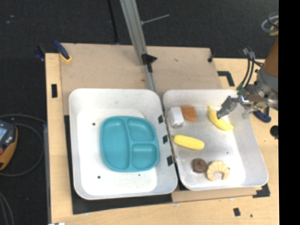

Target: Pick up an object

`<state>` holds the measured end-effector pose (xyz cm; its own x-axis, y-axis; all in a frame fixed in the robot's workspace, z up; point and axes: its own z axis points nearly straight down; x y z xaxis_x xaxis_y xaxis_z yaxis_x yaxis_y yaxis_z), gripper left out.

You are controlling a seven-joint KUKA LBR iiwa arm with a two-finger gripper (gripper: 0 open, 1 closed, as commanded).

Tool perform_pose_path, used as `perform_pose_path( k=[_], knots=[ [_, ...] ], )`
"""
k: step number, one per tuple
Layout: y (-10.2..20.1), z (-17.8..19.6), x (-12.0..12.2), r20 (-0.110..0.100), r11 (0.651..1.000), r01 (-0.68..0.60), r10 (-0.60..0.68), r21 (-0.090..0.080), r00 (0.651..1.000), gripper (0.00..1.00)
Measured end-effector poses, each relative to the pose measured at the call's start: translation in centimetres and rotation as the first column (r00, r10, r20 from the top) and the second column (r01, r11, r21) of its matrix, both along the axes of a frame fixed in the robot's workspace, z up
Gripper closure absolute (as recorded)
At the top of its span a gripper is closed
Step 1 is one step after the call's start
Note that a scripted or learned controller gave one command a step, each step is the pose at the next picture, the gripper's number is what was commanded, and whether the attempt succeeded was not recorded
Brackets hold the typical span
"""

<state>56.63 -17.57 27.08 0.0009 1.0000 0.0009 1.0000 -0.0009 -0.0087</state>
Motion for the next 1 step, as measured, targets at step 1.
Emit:
perform_pose_path(
  k=[1],
  knots=[
    [0.01, 0.57, 0.19, 0.01, 1.0, -0.002, 0.002, -0.002, 1.0, 0.0]
  ],
)
